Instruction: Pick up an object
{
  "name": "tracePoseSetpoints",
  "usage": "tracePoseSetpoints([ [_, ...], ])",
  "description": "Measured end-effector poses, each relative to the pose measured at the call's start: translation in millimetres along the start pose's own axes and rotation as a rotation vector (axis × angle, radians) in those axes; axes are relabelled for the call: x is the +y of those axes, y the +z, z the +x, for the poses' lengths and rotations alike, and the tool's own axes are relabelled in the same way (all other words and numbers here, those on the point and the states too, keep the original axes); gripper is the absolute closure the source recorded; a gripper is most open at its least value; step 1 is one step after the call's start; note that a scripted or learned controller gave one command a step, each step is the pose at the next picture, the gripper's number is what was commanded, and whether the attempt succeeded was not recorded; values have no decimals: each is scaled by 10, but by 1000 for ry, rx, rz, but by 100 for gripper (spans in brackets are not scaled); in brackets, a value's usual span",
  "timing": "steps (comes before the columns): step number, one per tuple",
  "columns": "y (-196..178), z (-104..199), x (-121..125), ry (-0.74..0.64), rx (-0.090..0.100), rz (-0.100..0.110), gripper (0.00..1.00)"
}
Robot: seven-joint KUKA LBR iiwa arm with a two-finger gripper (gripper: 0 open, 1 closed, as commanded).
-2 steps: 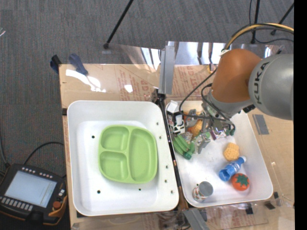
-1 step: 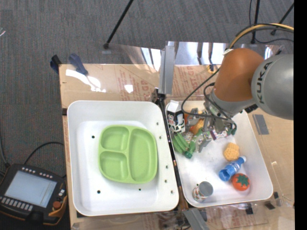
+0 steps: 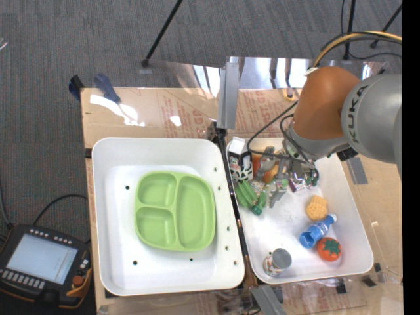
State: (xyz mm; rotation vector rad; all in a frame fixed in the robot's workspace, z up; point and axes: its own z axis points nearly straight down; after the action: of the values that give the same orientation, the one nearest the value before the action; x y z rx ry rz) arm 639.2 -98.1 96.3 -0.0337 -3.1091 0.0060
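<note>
Arm [image 3: 367, 113] reaching left, gripper [image 3: 283, 179] lowered

the bench [image 3: 151, 113] bears two white bins side by side, left bin [image 3: 108, 169] and right bin [image 3: 357, 225].

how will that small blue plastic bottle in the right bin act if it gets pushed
The small blue plastic bottle lies on its side, so it probably rolls. It looks small and likely light. It seems to touch the red tomato-shaped toy, which may block or shift.
</note>
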Motion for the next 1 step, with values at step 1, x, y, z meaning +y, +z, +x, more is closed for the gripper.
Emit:
tracePoseSetpoints([
  [1,7,10,-57,78,-1,-8,0],
])
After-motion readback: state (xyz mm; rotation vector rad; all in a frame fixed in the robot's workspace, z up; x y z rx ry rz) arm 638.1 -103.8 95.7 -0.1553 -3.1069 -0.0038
